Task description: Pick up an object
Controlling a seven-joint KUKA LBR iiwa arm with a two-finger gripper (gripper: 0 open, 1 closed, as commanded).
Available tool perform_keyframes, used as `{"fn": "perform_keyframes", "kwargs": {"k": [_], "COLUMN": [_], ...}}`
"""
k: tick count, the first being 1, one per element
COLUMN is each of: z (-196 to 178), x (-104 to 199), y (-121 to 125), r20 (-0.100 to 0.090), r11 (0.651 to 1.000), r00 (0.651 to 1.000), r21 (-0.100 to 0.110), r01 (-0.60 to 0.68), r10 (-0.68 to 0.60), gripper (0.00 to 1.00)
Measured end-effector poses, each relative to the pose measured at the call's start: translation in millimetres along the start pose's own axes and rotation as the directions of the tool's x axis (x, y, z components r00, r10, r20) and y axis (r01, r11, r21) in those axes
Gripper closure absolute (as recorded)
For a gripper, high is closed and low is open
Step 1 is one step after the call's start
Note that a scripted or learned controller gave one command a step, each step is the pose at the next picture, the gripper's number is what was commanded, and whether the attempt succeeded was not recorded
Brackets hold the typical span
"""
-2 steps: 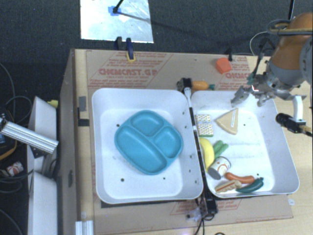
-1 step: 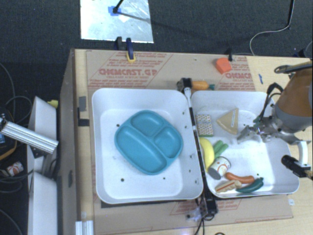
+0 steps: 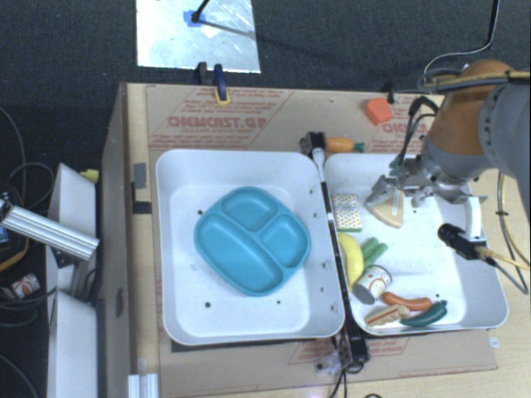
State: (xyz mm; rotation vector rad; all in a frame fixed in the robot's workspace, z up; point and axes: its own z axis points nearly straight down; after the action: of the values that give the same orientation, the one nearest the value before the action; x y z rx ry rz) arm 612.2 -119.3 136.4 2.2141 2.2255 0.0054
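Grey arm [image 3: 508, 131], orange band [image 3: 461, 123], black cables [image 3: 408, 143]

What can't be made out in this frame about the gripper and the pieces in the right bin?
- Gripper: the wrist covers its fingers from above, so a grasp on the pale wedge beneath cannot be judged.
- Small can: label too small to read.
- Hot dog: partly overlapped by the green pepper and orange piece.
- Arm: cut off by the right edge.

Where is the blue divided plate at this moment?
In the camera view, the blue divided plate lies in the middle of the left white bin, across the divider from the banana in the right bin.
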Motion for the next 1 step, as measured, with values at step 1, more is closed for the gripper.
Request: {"fn": "perform_keyframes", "kwargs": {"k": [1], "z": [52.1], "x": [-6.7], "y": [-62.9], "r20": [0.001], "r11": [1.000], "r00": [1.000], "r21": [0.004], "r01": [-0.004], "r10": [0.004], "gripper": [0.00]}}
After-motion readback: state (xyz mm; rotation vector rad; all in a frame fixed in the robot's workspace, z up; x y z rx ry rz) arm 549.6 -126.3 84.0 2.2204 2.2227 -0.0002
